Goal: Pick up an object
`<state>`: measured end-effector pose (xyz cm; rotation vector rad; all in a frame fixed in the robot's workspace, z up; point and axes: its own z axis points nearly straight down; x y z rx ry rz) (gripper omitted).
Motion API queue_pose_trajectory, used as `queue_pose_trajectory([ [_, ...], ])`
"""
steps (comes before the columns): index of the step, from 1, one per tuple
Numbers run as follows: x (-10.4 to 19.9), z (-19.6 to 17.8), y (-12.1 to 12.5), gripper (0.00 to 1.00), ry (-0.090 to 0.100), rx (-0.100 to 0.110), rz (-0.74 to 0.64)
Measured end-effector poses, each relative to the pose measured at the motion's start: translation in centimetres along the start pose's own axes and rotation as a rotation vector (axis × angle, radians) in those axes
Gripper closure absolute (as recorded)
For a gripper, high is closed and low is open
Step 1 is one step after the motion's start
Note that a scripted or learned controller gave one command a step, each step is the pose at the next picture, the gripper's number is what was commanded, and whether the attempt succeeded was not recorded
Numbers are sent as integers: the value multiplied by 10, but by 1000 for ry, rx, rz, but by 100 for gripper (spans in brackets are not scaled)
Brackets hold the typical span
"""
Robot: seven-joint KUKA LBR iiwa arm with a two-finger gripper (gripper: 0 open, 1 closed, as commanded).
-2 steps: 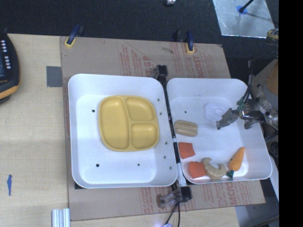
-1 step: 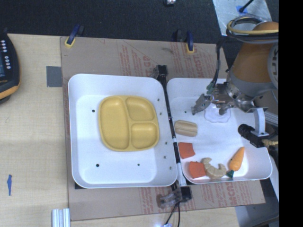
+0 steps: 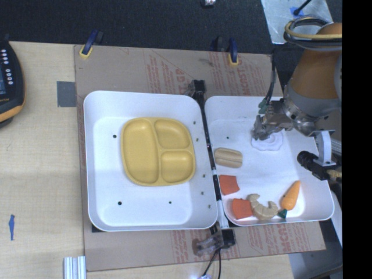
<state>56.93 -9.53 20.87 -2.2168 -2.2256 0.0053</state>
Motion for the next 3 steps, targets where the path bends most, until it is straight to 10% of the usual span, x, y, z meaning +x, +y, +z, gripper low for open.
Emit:
queue_pose_trajectory([
  [1,65,18,-7,100,4,5,-7],
  [2,61,17,-7,0,2,1,1],
  [3,13,15,-98,0,1,9,7],
])
